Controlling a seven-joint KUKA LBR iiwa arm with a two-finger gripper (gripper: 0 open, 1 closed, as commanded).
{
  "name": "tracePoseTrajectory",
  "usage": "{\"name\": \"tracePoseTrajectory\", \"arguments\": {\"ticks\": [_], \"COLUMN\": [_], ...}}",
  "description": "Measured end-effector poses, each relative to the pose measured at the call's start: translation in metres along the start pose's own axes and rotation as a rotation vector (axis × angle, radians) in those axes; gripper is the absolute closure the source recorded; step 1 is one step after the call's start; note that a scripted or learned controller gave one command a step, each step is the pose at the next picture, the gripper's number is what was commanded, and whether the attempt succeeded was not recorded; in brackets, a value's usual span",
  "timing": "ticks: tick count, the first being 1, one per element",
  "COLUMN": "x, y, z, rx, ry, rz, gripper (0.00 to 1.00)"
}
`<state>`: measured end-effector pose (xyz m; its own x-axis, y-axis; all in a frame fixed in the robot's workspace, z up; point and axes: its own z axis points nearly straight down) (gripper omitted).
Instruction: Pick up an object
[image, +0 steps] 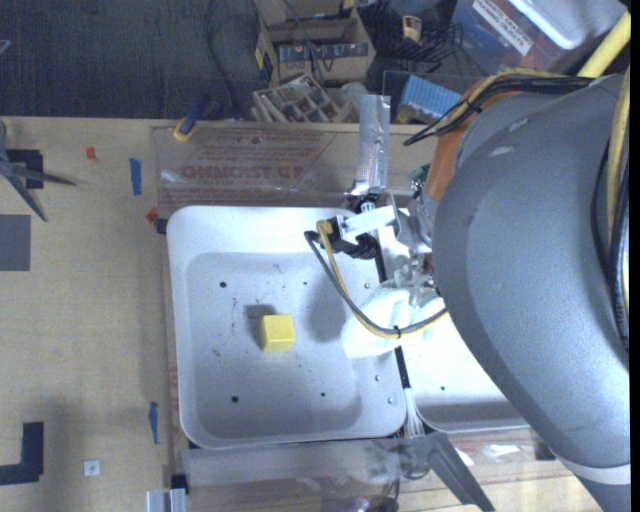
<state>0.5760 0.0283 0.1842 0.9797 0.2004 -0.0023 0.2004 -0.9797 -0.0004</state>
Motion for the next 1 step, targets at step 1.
{"name": "tracePoseTrajectory", "arguments": {"ticks": [1], "x": [-0.0408], "y": [0.1033], "z": [-0.1289], "rx": [0.001], "ry": [-0.002], "rz": [0.000], "gripper": [1.00]}}
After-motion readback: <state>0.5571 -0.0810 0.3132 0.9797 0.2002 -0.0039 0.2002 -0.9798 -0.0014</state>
